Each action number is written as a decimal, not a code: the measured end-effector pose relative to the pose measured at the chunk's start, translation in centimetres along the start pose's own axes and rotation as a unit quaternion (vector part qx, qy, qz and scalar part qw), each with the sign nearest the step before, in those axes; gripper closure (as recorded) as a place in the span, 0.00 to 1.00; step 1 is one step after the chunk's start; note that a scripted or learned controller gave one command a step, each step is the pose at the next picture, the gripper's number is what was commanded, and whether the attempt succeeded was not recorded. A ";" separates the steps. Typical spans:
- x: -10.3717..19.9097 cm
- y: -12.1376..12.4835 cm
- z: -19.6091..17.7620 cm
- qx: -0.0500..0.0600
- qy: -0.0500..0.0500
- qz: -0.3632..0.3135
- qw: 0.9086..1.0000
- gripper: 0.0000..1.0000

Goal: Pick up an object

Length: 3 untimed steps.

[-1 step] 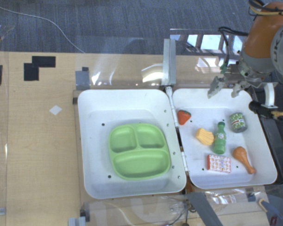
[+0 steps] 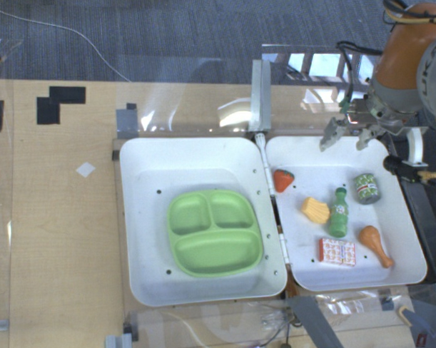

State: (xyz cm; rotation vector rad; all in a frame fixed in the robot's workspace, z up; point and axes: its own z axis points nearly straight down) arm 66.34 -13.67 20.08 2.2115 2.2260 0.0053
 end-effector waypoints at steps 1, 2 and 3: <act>2.2 0.6 10.3 0.000 0.000 -0.001 1.000 0.00; 2.3 -4.9 11.0 -0.004 0.000 0.002 1.000 0.00; 3.8 -6.2 10.9 -0.006 -0.001 0.002 1.000 0.00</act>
